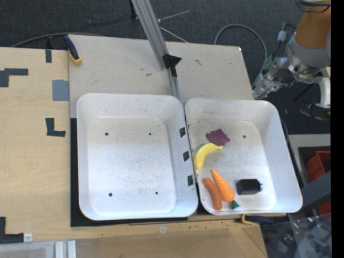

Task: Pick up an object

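Note:
The right bin [271,122] holds a purple toy [217,137], a yellow banana [206,153], two orange carrots [221,185] lying side by side, and a small black block [249,186]. My gripper [264,82] hangs outside the bin, above its far right corner, at the end of the arm with the orange band [317,28]. Nothing shows between its tips.
The left bin [129,155] sits beside the right one. A slanted metal pole [156,34] rises from the gap between the bins at the back. Cables lie on the dark floor behind. A yellow-and-blue clamp [72,50] rests at the bench's far left corner.

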{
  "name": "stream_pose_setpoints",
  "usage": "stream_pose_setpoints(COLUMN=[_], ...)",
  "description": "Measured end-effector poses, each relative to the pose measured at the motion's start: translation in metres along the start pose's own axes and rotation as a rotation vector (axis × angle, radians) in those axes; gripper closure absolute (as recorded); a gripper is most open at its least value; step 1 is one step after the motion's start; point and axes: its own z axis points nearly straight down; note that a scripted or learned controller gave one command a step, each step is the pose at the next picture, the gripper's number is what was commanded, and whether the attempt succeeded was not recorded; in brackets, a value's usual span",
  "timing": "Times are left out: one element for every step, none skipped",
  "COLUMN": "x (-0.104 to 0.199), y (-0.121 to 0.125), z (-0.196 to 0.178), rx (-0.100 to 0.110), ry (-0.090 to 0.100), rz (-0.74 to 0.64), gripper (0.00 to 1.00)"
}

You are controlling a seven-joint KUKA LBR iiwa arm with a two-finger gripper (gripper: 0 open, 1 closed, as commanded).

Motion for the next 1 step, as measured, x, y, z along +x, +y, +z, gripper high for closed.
stream_pose_setpoints(x=[0.0442], y=[0.0083], z=[0.0061], rx=[0.006], ry=[0.002], rz=[-0.002], gripper=[1.00])
